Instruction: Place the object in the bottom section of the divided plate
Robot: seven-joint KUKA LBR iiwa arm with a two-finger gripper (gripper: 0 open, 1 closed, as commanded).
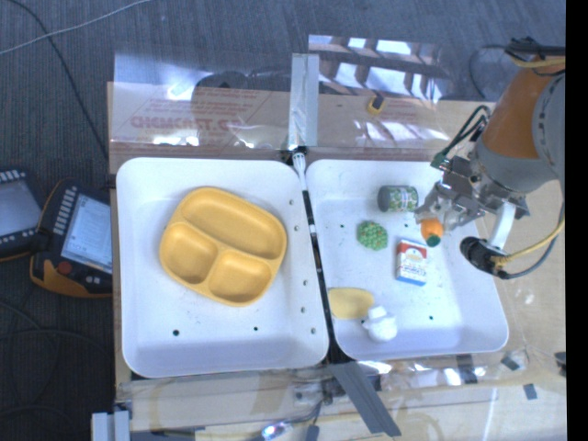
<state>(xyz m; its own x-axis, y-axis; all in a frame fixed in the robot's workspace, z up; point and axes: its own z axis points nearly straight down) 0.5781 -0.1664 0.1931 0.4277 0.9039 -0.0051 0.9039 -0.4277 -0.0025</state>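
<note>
Yellow divided plate (223, 243) (left bin (147, 338)).

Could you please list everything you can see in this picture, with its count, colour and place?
White bins: two, white, side by side on the bench.
Divided plate: one, yellow, three sections, in the left bin.
Can: one, green label, lying on its side at the back of the right bin.
Round green item: one, green, middle of the right bin.
Small box: one, red, white and blue, right of the green item.
Flat yellow item: one, pale yellow, front of the right bin.
White item: one, white, touching the flat yellow item's front edge.
Orange item: one, orange, at the gripper's tip.
Handheld controller: one, orange and black, left of the bench.
Gripper: one, grey, over the right bin.
</note>
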